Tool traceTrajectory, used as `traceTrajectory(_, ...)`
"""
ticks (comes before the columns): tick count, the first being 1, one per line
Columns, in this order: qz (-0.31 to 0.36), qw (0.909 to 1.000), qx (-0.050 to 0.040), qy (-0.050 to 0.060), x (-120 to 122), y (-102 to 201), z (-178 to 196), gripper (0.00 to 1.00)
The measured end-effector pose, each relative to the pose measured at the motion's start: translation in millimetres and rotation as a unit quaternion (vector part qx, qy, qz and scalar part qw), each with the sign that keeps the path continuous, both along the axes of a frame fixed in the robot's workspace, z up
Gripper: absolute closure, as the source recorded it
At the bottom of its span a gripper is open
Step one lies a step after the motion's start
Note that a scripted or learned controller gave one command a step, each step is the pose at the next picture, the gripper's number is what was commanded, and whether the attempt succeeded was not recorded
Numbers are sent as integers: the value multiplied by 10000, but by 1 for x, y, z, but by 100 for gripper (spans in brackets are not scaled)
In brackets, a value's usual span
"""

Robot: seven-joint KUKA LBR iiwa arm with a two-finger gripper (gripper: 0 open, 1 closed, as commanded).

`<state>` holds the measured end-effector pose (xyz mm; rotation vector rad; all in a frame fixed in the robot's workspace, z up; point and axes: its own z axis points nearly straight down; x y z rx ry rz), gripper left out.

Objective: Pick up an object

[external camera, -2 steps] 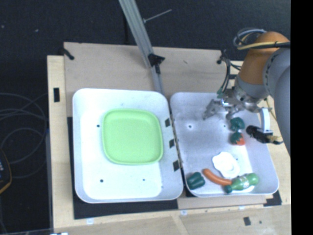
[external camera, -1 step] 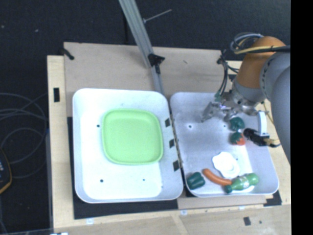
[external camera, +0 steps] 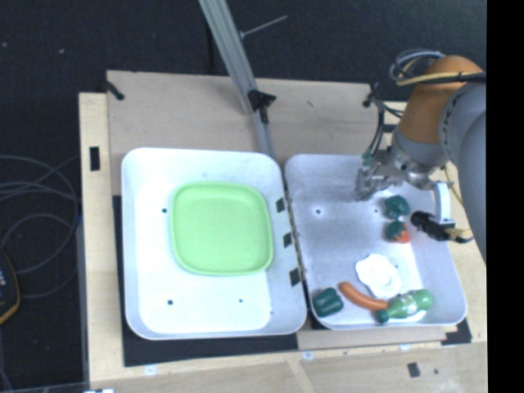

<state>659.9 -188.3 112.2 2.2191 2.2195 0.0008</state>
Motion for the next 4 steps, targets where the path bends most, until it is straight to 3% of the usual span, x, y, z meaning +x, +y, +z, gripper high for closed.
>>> traceTrajectory(2, 1, 10000, 3, -21, 2, -4, 114, 100)
traceTrajectory(3, -1, 10000, 6, -8, 3, -5, 149, 100)
traceTrajectory(4, 9, 10000, 9, 1, -15, 37, 155, 100)
